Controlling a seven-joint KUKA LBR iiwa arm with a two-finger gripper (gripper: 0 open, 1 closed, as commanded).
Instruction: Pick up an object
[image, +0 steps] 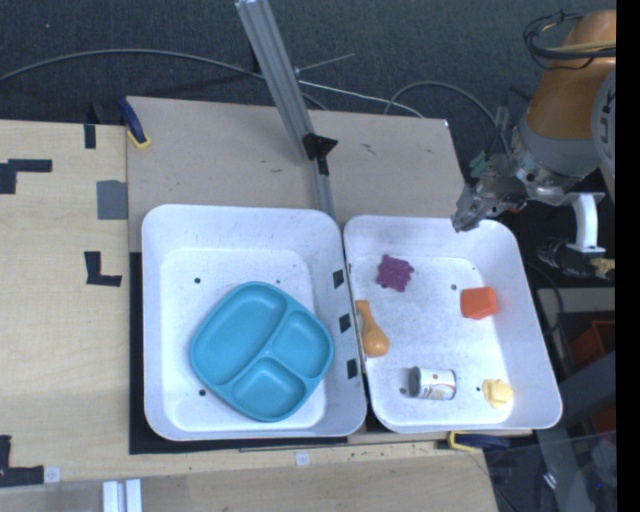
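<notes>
Camera view: gripper (468, 217) hovered over right white bin's (530, 300) far corner, grip state impossible to tell; orange plastic block (479, 302) sat near right edge, purple lumpy toy (394, 271) mid-bin.

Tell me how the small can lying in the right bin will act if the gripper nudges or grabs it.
The can lies on its side, so a nudge would probably roll it across the right bin. Its round, likely smooth wall may slip between fingers. It looks small, so probably light.
</notes>
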